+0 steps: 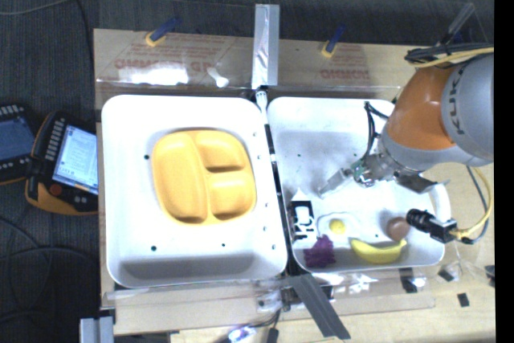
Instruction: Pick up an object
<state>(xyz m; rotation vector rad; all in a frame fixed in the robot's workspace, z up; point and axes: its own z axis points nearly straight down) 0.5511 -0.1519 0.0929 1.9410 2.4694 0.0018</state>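
From the overhead camera I have the arm reaching in over the right bin [353, 124], and the hand [325, 185] is low over that bin's bare middle floor, its slim grey tip pointing toward the divider between the two bins. I cannot tell from this angle whether it is spread or closed; it reads as one thin sliver. What I can say is that nothing sits in it, so I judge the pick as not yet made.

All the candidates lie on the near side of the hand, along the bin's front wall. Closest, just in front of and below the tip, is a fried-egg toy [337, 226]. Beside that, further toward the divider, I see a small black-and-white item [302, 221] and a purple cluster [320, 253] that looks like toy grapes. Back toward the arm's side lie a banana [377, 251] and a small brown ball [397, 228], the two touching or nearly so.

The left bin [128, 173], well across the divider from the hand, carries a yellow divided tray [205, 175]; I don't count it as a likely target.

So my reading: approach under way, descent, closing and lift all remain.
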